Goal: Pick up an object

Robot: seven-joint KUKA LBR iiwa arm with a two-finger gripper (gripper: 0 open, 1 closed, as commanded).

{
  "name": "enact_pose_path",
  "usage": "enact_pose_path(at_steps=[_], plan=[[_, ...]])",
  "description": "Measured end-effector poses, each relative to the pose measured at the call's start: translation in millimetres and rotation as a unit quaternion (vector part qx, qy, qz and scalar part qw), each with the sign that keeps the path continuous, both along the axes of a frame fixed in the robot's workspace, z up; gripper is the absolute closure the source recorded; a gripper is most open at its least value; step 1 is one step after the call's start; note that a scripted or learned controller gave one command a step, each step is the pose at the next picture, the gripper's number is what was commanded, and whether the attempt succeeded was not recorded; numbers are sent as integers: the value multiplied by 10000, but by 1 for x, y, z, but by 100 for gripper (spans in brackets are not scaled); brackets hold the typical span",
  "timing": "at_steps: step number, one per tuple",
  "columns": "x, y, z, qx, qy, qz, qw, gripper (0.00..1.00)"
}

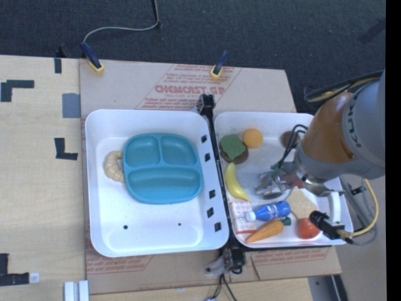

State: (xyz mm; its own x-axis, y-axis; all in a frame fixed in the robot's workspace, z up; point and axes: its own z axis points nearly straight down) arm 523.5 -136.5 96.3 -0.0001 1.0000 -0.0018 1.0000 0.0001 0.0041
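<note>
While low over bottle (268, 212), hand (273, 184)

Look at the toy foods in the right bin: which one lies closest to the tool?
The banana: its yellow curve lies just left of the tool, while the orange ball, carrot and tomato sit farther off.

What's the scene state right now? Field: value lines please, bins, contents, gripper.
left bin: blue divided plate; tan pastry-like item at the plate's left edge, partly under it
right bin: banana, orange ball, green-and-brown item, blue bottle, carrot, red item
arm: reaches in from the right, over the right bin
gripper: low in the right bin, just above the blue bottle; nothing seen between its fingers
finger state: cannot tell
</note>
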Motion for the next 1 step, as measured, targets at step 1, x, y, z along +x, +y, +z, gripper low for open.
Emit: enact_pose_path(at_steps=[1], plan=[[-13,-18,90,2,19,-5,10000,100]])
